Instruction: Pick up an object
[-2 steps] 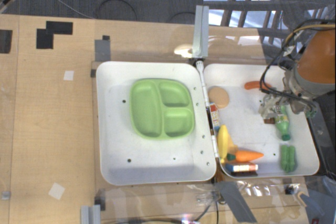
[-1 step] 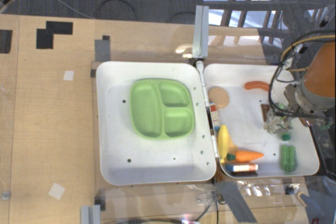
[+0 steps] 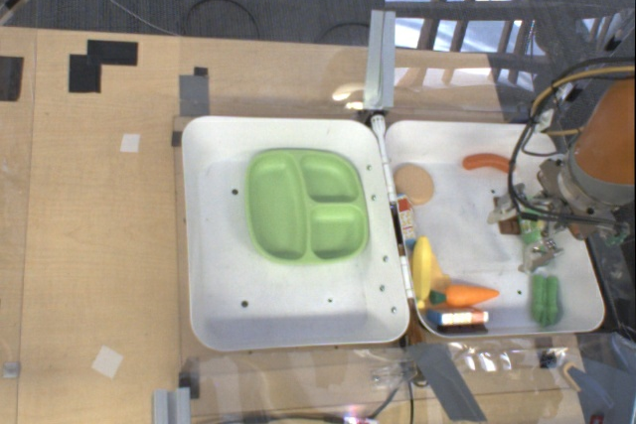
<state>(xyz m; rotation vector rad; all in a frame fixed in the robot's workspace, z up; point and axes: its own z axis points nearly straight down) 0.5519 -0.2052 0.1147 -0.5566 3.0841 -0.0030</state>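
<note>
The grey arm with its orange band reaches in over the right-hand shallow white plastic bin [image 3: 596, 308], and the gripper [image 3: 532, 238] hangs low above that bin's right half; whether it is spread or pressed together cannot be told, and nothing is seen between its tips. Just below it lies a green ridged toy vegetable [image 3: 545, 299]. An orange-red sausage-shaped toy [image 3: 485, 162] lies toward the far side, and a round tan disc [image 3: 414, 184] lies near the left wall. In the near left corner a yellow banana toy [image 3: 424, 265], an orange carrot toy [image 3: 469, 294] and a small orange cylinder [image 3: 463, 318] crowd together. The left-hand white bin [image 3: 214, 313] on the wooden counter [image 3: 89, 243] holds a green three-compartment plastic plate [image 3: 305, 205].
</note>
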